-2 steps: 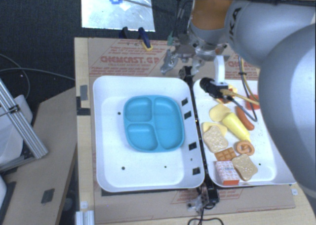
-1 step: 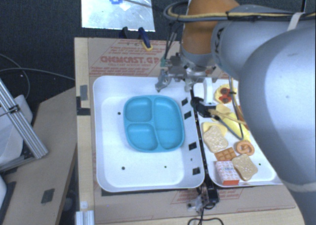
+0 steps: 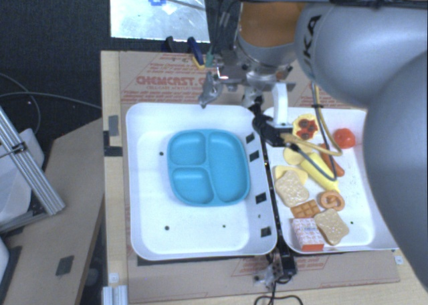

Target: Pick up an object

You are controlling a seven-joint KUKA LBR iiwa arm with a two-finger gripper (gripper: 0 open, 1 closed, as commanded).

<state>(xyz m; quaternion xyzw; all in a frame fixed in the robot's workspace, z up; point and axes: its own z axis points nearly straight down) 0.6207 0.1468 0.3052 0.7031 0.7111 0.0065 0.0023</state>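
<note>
Where toy food (image 3: 292,188) crowds one bin (image 3: 358,211), the arm (image 3: 348,36) overhangs.

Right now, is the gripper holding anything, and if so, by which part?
Nothing is visibly held. The gripper hovers at the far rim of the left bin, apart from the blue tray; the toy foods lie in the right bin.

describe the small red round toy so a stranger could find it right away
Find the shallow white bin on the view's right, crowded with toy food. Look to its far end, beside the grey arm: the round red toy sits there. Its neighbours are flat or long, yellow, tan or orange; it alone is a red ball.
</note>
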